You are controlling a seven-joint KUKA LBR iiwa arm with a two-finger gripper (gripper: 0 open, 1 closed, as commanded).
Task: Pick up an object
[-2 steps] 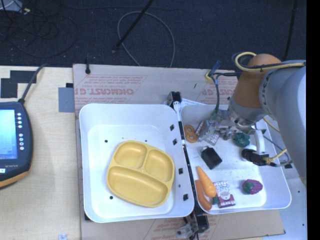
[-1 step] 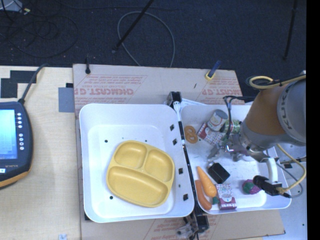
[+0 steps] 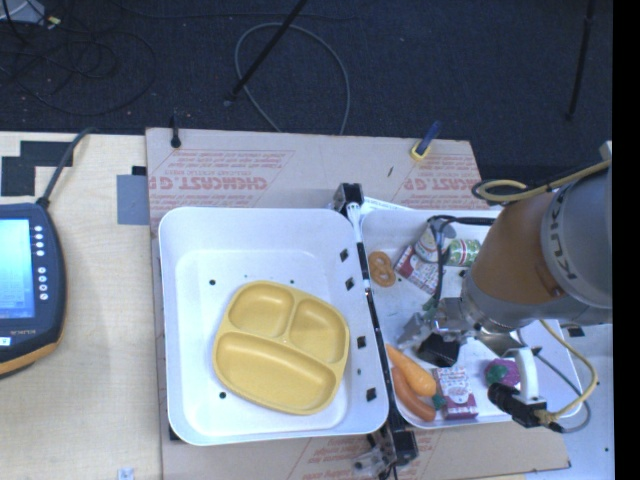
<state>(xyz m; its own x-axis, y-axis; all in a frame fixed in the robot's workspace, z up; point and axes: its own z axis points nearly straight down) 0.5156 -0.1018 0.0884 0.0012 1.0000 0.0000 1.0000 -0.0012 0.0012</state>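
My gripper [image 3: 433, 339] is low inside the right bin [image 3: 372, 230], near its middle, with the grey and orange arm [image 3: 525, 258] reaching in from the right. Just below it lie two orange carrots [image 3: 412, 375] by the bin's left wall. A pink packet [image 3: 458, 388] lies to the carrots' right, and a purple and green toy [image 3: 500, 373] sits further right. A pretzel [image 3: 381, 267], a red and white packet [image 3: 411, 262] and a green can [image 3: 458, 253] lie at the far end of the bin. I see nothing lifted in the gripper.
The left bin [image 3: 190, 243] holds a yellow divided plate [image 3: 283, 345]. A black divider with clips [image 3: 362, 308] runs between the bins. A teach pendant [image 3: 25, 283] lies on the bench at far left. Cables [image 3: 560, 378] trail from the arm over the right bin.
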